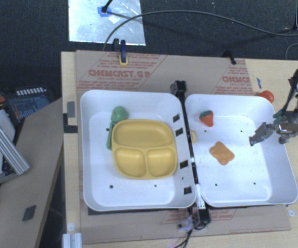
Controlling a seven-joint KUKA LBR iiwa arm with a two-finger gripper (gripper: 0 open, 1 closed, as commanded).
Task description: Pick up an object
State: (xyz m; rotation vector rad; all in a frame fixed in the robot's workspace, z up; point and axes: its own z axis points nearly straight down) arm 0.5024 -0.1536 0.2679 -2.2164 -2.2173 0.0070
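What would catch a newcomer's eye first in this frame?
The big yellow divided tray fills much of the left bin, with a green spoon tucked at its upper left. In the right bin lie a toy strawberry and an orange piece, with the gripper at the right edge.

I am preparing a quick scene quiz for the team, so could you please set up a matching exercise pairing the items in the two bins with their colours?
Column one:
1. divided tray
2. strawberry
3. flat piece in the right bin
4. spoon-like item in the left bin

Column two:
A. green
B. orange
C. yellow
D. red with a green top

Pairs: 1-C, 2-D, 3-B, 4-A
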